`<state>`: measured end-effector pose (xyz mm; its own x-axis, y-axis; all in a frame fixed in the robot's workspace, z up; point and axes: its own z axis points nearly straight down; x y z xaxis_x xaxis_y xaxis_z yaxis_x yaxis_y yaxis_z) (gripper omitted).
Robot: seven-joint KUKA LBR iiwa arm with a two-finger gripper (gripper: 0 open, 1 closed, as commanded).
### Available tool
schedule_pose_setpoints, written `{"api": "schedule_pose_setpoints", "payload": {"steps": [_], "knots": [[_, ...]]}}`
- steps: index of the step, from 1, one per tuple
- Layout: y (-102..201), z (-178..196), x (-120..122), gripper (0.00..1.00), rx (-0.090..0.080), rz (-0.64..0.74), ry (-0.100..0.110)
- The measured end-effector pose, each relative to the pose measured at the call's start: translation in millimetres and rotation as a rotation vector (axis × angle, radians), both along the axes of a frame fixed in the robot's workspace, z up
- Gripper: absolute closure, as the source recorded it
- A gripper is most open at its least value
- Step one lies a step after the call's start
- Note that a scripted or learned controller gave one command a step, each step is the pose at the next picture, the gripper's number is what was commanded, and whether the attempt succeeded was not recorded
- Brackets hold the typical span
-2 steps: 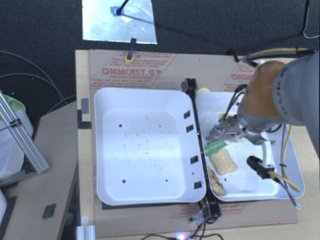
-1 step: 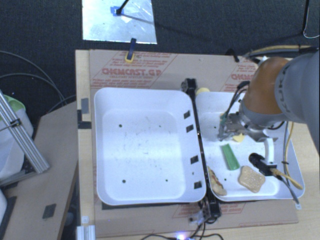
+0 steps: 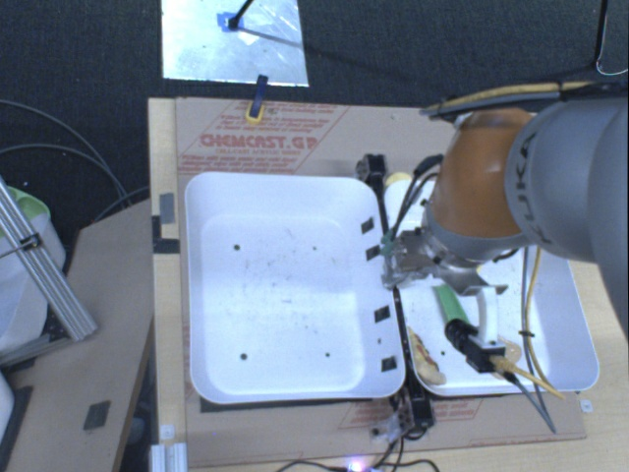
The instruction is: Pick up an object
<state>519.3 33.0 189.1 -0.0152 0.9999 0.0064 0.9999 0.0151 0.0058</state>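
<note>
Green marker (image 3: 451, 303) lies just below your tool (image 3: 418, 264); it looks light, stiff, slick; pinch it mid-barrel, across its width; tool's state: you cannot tell.

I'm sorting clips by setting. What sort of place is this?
Likely a robotics lab or test cell: a grey-and-orange arm over two white bins on a cardboard-covered bench, with loose cables on dark carpet.

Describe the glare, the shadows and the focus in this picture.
Camera view: bright glare on the silver sheet at the top; the left bin is evenly lit, its floor showing faint specks; the arm looms large and soft-edged, shading part of the right bin; shadows elsewhere are weak.
</note>
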Motion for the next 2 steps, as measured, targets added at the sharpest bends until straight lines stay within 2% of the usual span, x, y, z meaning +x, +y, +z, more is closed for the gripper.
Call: {"api": "schedule_pose_setpoints", "payload": {"steps": [1, 2], "knots": [[14.3, 162.6, -15.8, 1.00, -0.002, -0.007, -0.015], [14.9, 313.6, -22.4, 1.00, -0.003, -0.010, -0.016]]}}
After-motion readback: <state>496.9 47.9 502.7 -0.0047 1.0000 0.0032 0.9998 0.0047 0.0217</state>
